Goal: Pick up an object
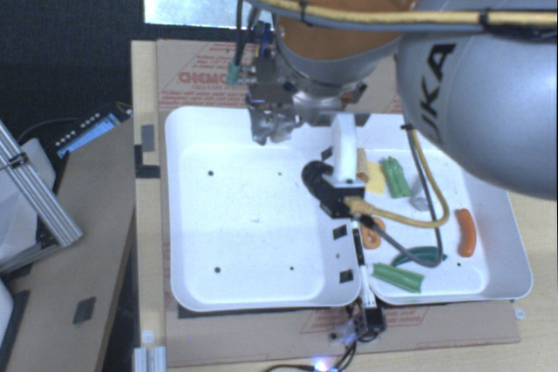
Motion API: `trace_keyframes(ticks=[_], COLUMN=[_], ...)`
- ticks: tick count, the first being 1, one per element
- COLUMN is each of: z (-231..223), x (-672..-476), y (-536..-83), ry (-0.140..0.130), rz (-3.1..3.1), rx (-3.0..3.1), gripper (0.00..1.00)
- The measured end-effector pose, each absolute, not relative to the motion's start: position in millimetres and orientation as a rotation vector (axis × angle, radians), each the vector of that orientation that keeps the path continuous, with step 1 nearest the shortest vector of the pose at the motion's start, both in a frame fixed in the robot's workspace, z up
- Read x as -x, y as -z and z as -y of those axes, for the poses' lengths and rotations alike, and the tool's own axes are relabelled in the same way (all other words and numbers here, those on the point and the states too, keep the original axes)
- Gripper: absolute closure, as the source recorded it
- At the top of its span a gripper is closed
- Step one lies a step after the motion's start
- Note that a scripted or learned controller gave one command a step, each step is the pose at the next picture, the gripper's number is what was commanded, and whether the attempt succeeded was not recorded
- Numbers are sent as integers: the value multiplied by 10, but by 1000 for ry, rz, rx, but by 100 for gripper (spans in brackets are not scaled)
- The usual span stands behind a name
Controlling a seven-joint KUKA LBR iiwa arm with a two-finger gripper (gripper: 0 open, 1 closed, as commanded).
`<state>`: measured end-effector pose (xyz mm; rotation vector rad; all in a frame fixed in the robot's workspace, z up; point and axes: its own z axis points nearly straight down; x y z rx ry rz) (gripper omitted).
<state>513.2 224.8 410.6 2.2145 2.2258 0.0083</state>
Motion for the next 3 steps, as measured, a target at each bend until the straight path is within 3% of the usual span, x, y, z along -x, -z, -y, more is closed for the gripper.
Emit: trace_keyframes(ticks=[1, 2, 3], z=[-2187, -1573, -1991], x=[-4856, -5600, -4868], y=[-5437, -5352, -5086], ry=[-26, -6, 2], rz=[-2226, -2218, -2233], rx=[-2211, -2220, -2214], gripper=[100, 100, 100])
